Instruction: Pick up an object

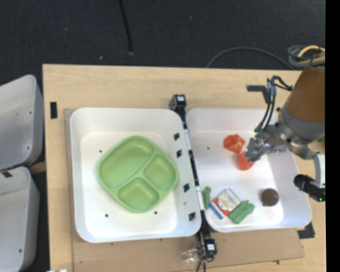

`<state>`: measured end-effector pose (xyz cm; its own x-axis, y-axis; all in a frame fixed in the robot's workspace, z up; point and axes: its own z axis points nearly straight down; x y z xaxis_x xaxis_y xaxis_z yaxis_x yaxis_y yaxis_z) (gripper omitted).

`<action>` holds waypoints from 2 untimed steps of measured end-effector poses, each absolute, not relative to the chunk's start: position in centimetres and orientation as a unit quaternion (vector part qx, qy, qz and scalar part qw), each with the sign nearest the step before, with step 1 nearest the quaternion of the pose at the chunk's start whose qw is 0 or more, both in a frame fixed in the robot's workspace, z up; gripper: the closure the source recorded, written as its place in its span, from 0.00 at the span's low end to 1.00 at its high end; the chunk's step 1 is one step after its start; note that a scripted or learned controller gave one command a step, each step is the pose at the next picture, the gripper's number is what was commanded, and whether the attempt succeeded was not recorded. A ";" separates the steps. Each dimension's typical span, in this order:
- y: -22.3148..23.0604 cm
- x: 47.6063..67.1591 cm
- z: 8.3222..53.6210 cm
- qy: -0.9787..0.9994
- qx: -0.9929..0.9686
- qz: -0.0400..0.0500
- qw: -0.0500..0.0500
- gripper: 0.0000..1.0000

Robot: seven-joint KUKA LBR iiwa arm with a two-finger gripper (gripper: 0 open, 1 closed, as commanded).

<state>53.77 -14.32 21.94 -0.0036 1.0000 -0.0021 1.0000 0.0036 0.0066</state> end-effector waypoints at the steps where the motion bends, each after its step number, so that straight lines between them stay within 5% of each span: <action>1: -14.4 53.9 24.8 0.709 0.706 0.001 0.002 1.00; 2: -8.9 54.8 23.8 0.709 0.705 0.000 0.000 1.00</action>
